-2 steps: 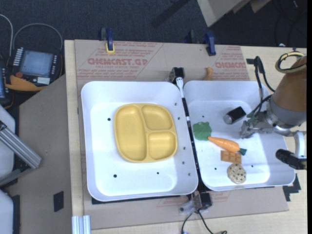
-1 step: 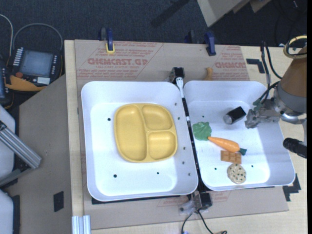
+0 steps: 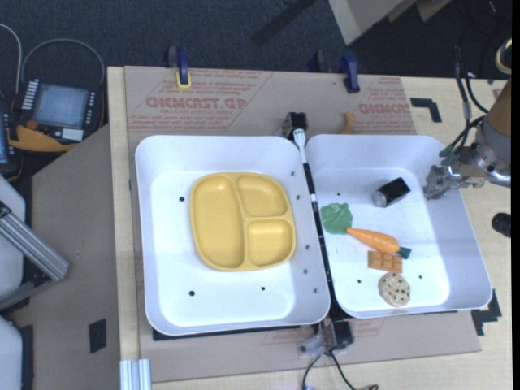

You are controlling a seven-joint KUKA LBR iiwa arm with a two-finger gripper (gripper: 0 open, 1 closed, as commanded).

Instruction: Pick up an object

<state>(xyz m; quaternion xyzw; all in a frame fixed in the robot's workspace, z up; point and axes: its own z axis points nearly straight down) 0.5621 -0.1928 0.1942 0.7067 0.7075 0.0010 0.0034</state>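
Objects for picking lie in the right bin (image 3: 455,218): we see a black block (image 3: 392,192), a green leaf (image 3: 335,216), a carrot (image 3: 375,239), a waffle piece (image 3: 384,261) and a cookie (image 3: 396,289). Our claw (image 3: 439,179) hangs at that bin's right edge; we cannot tell its state. A yellow divided plate (image 3: 241,219) fills the left bin (image 3: 162,218).
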